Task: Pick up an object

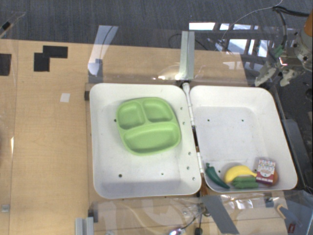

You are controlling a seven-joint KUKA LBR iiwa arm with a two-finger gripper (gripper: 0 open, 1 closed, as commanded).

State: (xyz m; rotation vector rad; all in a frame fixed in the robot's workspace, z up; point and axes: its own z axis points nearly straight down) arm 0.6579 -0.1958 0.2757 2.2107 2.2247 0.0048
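We take this to be the very start of the pick: nothing is lifted, and the gripper sits at the far right of the view, above and beyond the back right corner of the right bin, well apart from anything it could take. Its jaws are too small and cluttered by cables for us to tell whether they stand open or closed. The candidates lie in two places. In the left bin a green plate with three compartments lies flat near the middle, alone. In the right bin a small huddle sits against the near wall toward the near right corner: a dark green pepper on the left, a banana beside it, a green piece that we cannot identify, just under the banana, and a small red and white box at the right, over something orange that we cannot make out. These things touch or nearly touch each other. We judge the next move to be a choice of target, then a descent. The plate is flat and wide, so we expect a poor grip there; the banana or the pepper looks more promising, but the jaws would need room between neighbours and the bin wall, and crowding could spoil the try.
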